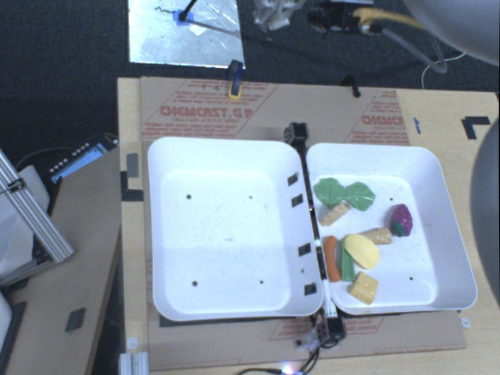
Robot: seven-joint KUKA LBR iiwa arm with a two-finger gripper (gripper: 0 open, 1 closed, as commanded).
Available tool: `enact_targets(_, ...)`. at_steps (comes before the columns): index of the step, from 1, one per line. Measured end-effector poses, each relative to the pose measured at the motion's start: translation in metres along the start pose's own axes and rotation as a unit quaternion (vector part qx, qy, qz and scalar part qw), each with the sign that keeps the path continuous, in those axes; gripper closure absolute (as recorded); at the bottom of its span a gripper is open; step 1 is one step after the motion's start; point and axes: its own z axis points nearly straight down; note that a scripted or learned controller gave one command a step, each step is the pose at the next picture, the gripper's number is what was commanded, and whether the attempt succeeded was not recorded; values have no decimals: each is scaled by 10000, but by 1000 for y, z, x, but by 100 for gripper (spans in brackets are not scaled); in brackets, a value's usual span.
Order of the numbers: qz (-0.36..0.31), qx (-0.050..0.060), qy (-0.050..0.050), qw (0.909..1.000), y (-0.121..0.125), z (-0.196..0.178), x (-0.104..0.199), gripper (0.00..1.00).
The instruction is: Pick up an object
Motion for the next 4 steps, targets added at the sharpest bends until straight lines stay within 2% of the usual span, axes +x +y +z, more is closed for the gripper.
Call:
enact_targets(2,50,7,-9,10000,0,0,-131,100)
enact_targets(3,53,11,-12,10000,-1,12,-199,100)
enact_targets(4,11,-4,-5,10000,-1,0,-190,100)
